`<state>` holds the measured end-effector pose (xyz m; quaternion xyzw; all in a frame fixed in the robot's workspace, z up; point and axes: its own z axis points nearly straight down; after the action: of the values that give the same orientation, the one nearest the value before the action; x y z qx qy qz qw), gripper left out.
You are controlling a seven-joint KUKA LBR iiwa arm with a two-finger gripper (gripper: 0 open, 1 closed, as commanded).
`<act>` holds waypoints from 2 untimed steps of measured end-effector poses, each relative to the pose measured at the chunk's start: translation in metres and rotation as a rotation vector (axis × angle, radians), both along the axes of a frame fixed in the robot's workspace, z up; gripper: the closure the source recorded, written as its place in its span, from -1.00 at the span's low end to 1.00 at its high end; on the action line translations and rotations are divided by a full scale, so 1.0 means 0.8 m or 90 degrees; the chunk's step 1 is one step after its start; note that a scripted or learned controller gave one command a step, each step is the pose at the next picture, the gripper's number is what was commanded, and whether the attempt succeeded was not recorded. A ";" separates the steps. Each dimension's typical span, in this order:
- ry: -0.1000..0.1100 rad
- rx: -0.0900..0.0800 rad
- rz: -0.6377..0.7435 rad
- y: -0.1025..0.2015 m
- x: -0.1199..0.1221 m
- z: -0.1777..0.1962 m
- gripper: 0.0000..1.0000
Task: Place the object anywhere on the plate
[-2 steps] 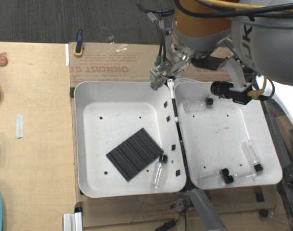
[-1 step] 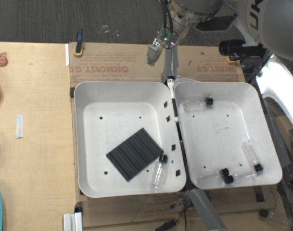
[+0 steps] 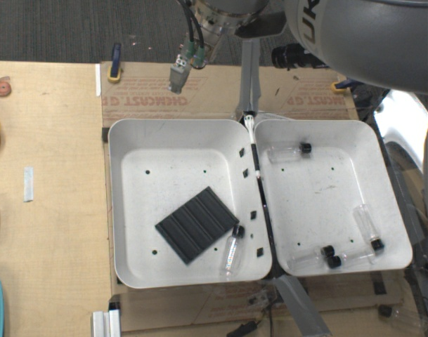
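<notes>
My hand (image 3: 228, 5) hangs high at twelve o'clock; its grip I cannot tell. The dark plate (image 3: 197, 225) lies in the left bin (image 3: 129, 146), a clear vial (image 3: 233, 250) touching its four o'clock corner. Step: approach. Next I must descend onto a vial.

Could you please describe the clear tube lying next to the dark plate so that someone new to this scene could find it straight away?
Start at the left bin, which holds a dark ribbed plate lying at an angle. Just off the plate's right corner, near the bin's front wall, lies a clear tube with a black cap at its upper end. It is the one tube in this bin; the other capped tubes lie in the right bin.
</notes>
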<state>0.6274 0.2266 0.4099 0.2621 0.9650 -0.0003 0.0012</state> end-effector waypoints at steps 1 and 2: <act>-0.001 0.000 0.208 0.001 0.013 0.040 1.00; 0.001 0.000 0.263 0.002 0.030 -0.046 1.00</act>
<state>0.6513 0.2280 0.3730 0.0585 0.9983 -0.0002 0.0008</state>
